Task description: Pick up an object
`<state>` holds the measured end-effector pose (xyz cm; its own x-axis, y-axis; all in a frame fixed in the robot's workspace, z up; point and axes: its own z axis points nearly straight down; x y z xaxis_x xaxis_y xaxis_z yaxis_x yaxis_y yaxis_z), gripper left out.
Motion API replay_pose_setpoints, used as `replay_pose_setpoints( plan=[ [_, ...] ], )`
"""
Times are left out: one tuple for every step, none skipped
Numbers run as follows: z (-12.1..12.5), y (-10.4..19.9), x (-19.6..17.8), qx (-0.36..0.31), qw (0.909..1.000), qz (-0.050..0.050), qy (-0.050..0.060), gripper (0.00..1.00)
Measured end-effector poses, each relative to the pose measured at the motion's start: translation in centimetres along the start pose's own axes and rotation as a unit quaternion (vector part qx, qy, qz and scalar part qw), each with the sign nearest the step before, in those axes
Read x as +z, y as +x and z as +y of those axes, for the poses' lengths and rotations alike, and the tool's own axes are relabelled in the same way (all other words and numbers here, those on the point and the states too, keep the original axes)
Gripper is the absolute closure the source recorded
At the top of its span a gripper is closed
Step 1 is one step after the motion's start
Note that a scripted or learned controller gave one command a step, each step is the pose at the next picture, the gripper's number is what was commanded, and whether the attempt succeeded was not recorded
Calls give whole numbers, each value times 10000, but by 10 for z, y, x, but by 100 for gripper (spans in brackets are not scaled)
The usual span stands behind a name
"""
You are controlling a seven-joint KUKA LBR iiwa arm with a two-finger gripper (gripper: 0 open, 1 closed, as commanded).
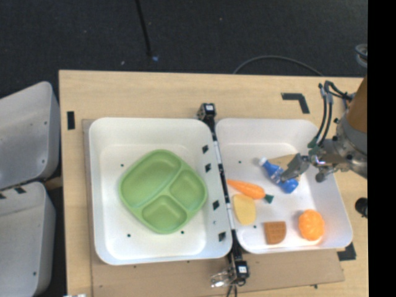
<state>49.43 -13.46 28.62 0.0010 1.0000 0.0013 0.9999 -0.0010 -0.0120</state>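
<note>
The camera view is showing the gripper (297,169) reaching into the right bin (247,132), its fingers sitting apart by the blue toy (278,175) to grab it.

My arm (357,113) wears orange above a grey gripper (297,169). Both bins are white: the left bin (99,166) holds a plain light green divided plate (162,191), the right bin (322,237) a blue object (278,175), an orange carrot (246,189) with a green tip, a yellow piece (244,210), a brown block (275,232) and an orange ball (311,224). The bench (142,94) is pale wood with black marks.
</note>
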Motion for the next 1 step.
replay_pose_setpoints(
  plan=[
    [2,0,-5,-15,10000,-11,-52,0]
  ],
)
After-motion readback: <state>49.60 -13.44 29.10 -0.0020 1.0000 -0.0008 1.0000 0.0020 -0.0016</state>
